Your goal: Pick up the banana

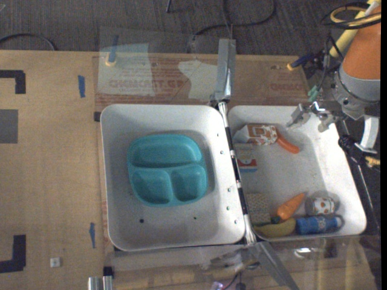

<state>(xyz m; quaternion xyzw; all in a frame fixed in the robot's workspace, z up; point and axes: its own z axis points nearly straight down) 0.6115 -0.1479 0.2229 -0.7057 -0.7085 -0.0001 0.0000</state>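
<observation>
The yellow banana (279, 227) lies along the front wall of the right bin (326, 162), near its front left corner, beside an orange carrot (291, 205). My gripper (311, 117) hangs over the far right part of the same bin, well away from the banana. Its two metal fingers (296, 117) are spread apart with nothing between them.
A teal divided tray (169, 168) rests in the left bin (121, 162). The right bin also holds a small carton (261, 134), a second carrot (288, 144), a red and white packet (247, 161), a blue bottle (317, 224) and a spotted cup (321, 205).
</observation>
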